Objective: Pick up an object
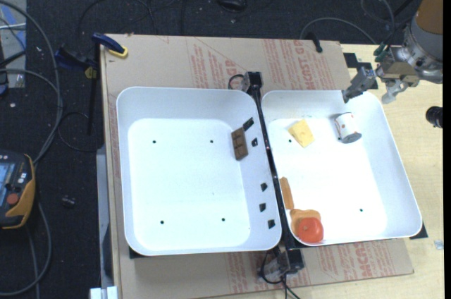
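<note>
The right bin (394, 171) holds a yellow wedge (301, 132) and a small white cylinder (345, 127) near its far wall. A red ball on an orange piece (308, 227) lies at its near left corner, with a thin orange stick (285, 192) just above it. A brown block (240, 143) rests in the left bin (141, 121) by its right wall. My gripper (371, 89) hangs over the right bin's far right corner, above and right of the white cylinder. It is open and nothing sits between its fingers.
The two bins meet at a black divider with clips (264, 171). They stand on a cardboard sheet (204, 58). Cables run over the dark floor behind, and a yellow and blue clamp (109, 45) lies at the sheet's far left corner.
</note>
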### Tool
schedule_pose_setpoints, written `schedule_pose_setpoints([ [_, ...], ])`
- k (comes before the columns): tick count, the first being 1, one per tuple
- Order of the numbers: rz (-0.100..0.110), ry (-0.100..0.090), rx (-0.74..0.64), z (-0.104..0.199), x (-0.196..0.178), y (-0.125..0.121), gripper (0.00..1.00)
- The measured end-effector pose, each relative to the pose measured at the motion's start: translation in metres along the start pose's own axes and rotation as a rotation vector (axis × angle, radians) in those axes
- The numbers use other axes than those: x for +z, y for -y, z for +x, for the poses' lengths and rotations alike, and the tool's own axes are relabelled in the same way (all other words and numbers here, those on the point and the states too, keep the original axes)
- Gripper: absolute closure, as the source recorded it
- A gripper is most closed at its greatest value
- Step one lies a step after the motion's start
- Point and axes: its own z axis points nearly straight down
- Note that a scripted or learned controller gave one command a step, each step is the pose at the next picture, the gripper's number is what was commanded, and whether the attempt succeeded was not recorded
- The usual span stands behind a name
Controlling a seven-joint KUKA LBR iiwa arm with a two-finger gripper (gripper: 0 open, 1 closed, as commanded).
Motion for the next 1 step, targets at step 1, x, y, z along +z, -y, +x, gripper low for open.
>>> schedule_pose_setpoints([
  [1,-0.009,0.001,-0.053,0.0248,-0.1006,0.0164,0.0],
])
